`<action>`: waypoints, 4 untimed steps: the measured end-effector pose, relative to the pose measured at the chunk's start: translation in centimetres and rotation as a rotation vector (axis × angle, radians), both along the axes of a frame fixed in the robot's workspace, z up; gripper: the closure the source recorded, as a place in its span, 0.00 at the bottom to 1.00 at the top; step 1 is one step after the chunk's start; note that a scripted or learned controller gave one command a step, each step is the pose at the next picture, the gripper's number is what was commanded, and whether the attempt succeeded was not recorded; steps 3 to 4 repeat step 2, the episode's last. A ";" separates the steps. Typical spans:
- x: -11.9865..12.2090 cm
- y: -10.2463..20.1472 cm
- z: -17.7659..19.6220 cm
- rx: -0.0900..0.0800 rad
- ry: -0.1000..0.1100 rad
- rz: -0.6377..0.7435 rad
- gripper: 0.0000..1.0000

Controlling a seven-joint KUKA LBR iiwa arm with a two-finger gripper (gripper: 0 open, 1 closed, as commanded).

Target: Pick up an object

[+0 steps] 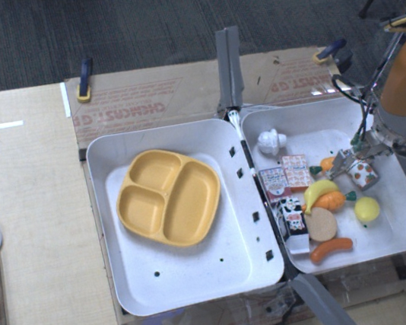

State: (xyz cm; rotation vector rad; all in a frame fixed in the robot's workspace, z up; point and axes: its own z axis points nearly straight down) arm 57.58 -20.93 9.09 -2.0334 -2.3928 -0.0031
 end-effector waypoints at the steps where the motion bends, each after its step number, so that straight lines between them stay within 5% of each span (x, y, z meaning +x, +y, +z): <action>1: 0.0 -0.1 0.8 -0.001 0.001 -0.002 1.00; 2: 0.1 5.9 11.3 -0.003 0.001 0.244 1.00; 4: 0.1 5.9 11.3 -0.003 0.001 0.244 1.00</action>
